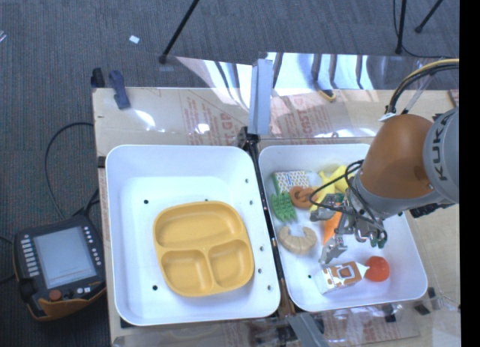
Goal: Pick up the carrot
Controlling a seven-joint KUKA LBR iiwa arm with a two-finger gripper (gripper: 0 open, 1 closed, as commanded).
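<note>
The jaws (335, 246) hang low in the right bin (397, 293), pointing down toward its floor, but the metal parts blur together and I cannot tell whether they are spread or pressed together. The carrot (330, 227) lies just beside them, an orange sliver partly hidden under the wrist hardware; nothing shows it pinched. Below the jaws sits a small carton (338, 276) with a tomato (377, 268) next to it on the right. To the left of the jaws lies a croissant (298, 239), and above that a green piece (283, 204), a checked waffle (291, 180), a brown doughnut (302, 196) and a banana (334, 178) crowd the bin's upper half. The arm (401, 160), its orange band broad and round from here, comes in from the right over the bin's edge. The left bin (127, 188) holds a yellow tray (202, 247) with three compartments. Both bins rest on the surface (187, 117), and a teach pendant (58, 264) lies on the floor at the left.
</note>
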